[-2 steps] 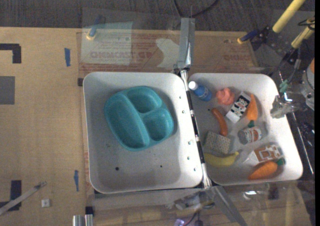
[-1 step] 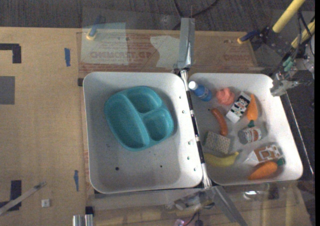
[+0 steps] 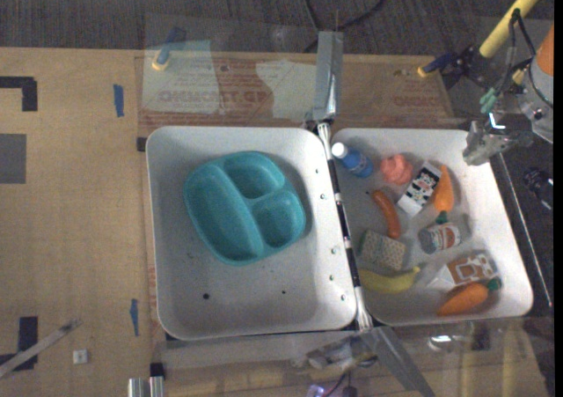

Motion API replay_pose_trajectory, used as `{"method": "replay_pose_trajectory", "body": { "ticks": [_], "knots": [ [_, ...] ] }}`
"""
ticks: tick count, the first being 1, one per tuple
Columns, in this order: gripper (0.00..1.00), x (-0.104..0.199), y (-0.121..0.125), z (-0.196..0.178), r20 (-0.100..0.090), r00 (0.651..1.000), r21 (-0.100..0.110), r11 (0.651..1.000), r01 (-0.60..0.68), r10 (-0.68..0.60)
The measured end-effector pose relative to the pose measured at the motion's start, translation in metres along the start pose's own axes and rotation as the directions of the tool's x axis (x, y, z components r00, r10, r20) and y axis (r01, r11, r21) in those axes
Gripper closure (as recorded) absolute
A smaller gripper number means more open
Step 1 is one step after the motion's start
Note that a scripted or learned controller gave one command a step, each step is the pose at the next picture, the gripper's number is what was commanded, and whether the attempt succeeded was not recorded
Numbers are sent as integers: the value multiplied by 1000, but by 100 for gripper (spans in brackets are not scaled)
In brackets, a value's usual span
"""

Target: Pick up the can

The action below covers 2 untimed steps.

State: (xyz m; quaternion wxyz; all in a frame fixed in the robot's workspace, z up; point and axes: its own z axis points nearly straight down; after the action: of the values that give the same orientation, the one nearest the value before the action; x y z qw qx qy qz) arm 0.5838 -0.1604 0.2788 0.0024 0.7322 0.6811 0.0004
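Observation:
The can [image 3: 440,237] is small and silver with a red and white label. It lies on its side in the right bin [image 3: 515,246], right of the middle. My gripper [image 3: 482,145] hangs over the bin's far right corner, up and to the right of the can and well apart from it. Nothing shows in its grasp.
Around the can lie a hot dog [image 3: 386,212], a cracker [image 3: 384,251], a banana [image 3: 390,281], a carrot [image 3: 464,298], a small box [image 3: 470,268], a white carton [image 3: 420,188], an orange piece [image 3: 444,190], a pink item [image 3: 397,168] and a blue bottle [image 3: 353,159]. The left bin [image 3: 176,298] holds a teal divided plate [image 3: 244,206].

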Motion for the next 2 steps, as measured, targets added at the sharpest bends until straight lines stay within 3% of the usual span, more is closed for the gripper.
{"method": "replay_pose_trajectory", "body": {
  "ticks": [1, 2],
  "knots": [
    [100, 0, 1, -10, 2, 1000, -4, 1000, 1, -1],
    [0, 0, 1, -10, 3, 1000, -3, 1000, 1, -1]
  ]
}}
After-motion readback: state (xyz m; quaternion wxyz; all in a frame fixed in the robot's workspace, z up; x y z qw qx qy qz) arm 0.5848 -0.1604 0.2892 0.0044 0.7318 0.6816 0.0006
